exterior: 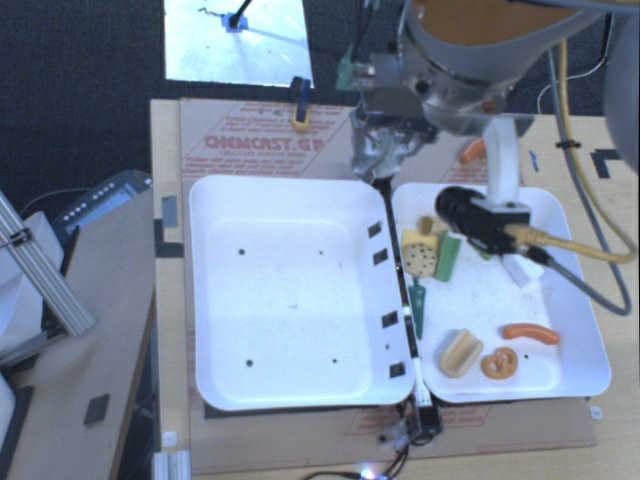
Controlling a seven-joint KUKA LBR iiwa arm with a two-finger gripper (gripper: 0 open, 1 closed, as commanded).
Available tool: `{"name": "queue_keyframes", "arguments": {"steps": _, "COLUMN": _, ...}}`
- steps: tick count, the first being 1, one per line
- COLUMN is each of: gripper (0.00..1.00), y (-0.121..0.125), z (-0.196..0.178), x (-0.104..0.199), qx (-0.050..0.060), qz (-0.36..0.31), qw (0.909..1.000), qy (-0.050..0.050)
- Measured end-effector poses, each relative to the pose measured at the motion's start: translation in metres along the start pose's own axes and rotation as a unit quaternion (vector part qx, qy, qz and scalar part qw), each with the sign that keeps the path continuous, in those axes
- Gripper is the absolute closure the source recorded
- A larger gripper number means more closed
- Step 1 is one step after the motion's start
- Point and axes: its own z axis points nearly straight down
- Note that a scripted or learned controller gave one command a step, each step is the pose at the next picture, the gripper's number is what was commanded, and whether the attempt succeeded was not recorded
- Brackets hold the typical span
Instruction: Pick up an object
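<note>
Camera view: nearest the lens we note the arm's orange-banded wrist, with the gripper hanging below it over the far end of the divider between the two bins. We take the right bin as landmark. Fingers sit close together and we see nothing between them, so we log the jaws as clenched and empty.

Candidate things all lie inside the right bin: a yellow holed block at its left side, a green stick touching it, a bread roll and a pretzel near its front edge, an orange sausage just behind the pretzel. All look small, rigid and toy-like.

Risks, as we judge them: the gripper is over the bin's rim, not over any item; a straight descent would strike the wall or divider. Block and stick are touching, so a grasp there may catch both or push one aside. Roll and sausage are rounded and may squirt out.
</note>
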Motion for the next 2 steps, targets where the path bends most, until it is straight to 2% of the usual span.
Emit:
{"name": "queue_keyframes", "arguments": {"steps": 1, "gripper": 1.00, "y": -0.021, "z": 0.077, "x": 0.030, "qx": 0.001, "qz": 0.001, "qw": 1.0000, "qy": -0.001}}
{"name": "queue_keyframes", "arguments": {"steps": 2, "gripper": 1.00, "y": -0.019, "z": 0.158, "x": 0.050, "qx": 0.001, "qz": 0.002, "qw": 1.0000, "qy": -0.002}}
